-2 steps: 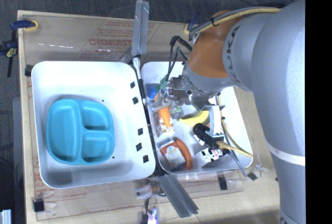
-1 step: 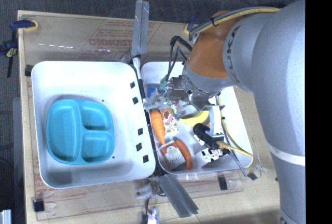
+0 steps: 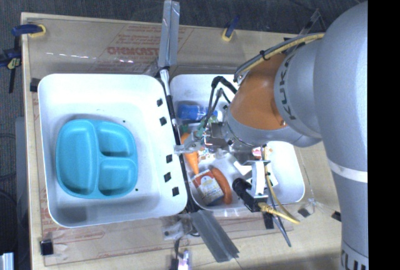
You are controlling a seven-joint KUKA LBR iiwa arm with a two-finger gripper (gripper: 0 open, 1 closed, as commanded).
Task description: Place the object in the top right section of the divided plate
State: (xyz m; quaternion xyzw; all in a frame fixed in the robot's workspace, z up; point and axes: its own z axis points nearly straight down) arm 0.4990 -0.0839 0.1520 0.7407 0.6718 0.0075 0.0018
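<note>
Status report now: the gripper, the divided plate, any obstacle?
Arm low over right white bin, among cluttered items. Turquoise divided plate in left white bin, nothing on it.

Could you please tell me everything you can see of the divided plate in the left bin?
The divided plate is light blue, a rounded square that looks like smooth moulded plastic. Raised ridges split it into three sections: one long section down its left side and two smaller ones stacked on its right. It lies flat and face up on the floor of the left bin, slightly left of that bin's middle, apart from the walls. All three sections look bare, and the arm is over the right bin, away from it.
</note>
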